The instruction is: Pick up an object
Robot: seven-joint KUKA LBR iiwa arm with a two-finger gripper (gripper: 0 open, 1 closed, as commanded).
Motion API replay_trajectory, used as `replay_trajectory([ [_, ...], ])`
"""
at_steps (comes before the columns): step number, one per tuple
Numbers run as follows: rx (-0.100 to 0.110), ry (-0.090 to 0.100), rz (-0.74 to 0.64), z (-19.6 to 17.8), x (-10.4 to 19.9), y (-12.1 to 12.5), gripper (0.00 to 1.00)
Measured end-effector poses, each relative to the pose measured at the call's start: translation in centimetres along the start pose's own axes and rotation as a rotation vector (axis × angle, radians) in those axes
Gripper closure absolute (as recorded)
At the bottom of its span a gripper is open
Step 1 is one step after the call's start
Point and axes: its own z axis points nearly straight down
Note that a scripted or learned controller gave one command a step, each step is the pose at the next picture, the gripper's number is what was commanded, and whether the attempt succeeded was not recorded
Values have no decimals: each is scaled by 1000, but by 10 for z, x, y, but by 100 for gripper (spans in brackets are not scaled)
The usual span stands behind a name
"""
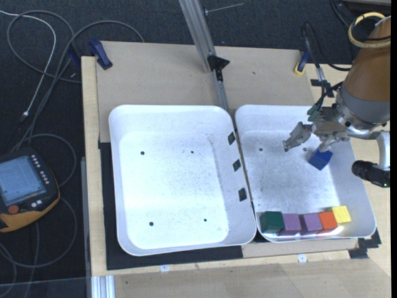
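Observation:
My gripper [307,146] hangs over the upper part of the right bin [273,185], with its two fingers spread apart and nothing between them. A blue block [320,160] lies on the bin floor just below the right finger [325,144], touching or nearly touching its tip. The left finger [295,138] points out over bare bin floor. Along the bin's front wall sits a row of blocks: green [270,220], two purple [301,221], orange [327,219] and yellow [342,214].
The left bin [124,166] lies beside the right one, with black clips [236,164] along the shared rim. A metal pole [198,23] slants in from the top. A teach pendant [23,185] and cables lie on the floor at left.

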Motion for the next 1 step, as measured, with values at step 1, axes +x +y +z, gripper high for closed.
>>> replay_trajectory([
  [1,6,-2,8,25,-71,-10,0],
])
